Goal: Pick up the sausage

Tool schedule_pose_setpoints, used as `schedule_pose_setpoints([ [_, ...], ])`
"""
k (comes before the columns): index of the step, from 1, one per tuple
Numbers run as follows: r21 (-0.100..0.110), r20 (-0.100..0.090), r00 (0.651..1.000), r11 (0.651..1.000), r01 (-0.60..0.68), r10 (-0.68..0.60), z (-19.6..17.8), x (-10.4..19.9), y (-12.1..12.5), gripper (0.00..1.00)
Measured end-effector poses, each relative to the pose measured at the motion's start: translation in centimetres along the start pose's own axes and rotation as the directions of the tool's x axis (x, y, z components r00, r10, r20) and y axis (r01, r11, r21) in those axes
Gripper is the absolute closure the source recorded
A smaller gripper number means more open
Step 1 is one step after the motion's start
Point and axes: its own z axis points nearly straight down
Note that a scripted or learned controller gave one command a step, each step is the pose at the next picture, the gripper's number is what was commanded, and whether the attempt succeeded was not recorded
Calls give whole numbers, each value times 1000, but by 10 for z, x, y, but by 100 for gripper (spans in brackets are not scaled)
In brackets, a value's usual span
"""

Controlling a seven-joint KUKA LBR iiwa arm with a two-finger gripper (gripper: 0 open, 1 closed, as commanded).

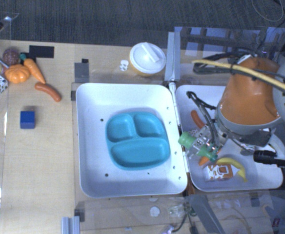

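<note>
Orange band and grey arm (pixel 250 99) are down over the right bin (pixel 274 179), the tool (pixel 201 143) low by its left wall; whether it's apart or together, I cannot tell. Just up from it lies the sausage (pixel 197 119), reddish, on the bin floor. Below sit a banana (pixel 233 165) and a small carton (pixel 219 172). Next door, the left bin (pixel 91 145) carries a blue divided tray (pixel 137 139).
</note>
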Motion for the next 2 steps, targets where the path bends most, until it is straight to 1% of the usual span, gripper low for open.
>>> schedule_pose_setpoints([
  [1,-1,5,930,930,367,-367,-41,-73,11,100],
  [2,-1,3,900,900,435,-435,-20,-24,31,100],
])
